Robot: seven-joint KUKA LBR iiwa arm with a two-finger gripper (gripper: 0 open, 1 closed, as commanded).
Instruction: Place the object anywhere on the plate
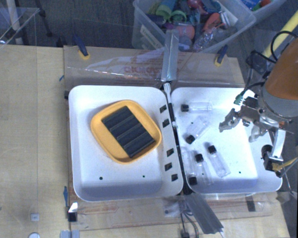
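Observation:
A yellow plate [98,128] lies in the left bin [83,172]. On the plate rests a black ribbed rectangular block [128,131], lying flat and turned at a slant. Several clear vials with black caps are scattered in the right bin [244,175], among them one near the back [198,107], one at the middle [195,129] and one toward the front [217,161]. My gripper [242,125] hangs over the right side of the right bin, open, with nothing between its fingers. It is well apart from the plate.
A raised divider with black clips [168,141] separates the two bins. Behind the bins stands a clear tub of coloured toys [191,17]. Wooden bench surface lies to the left. Cables hang by the arm at the right edge.

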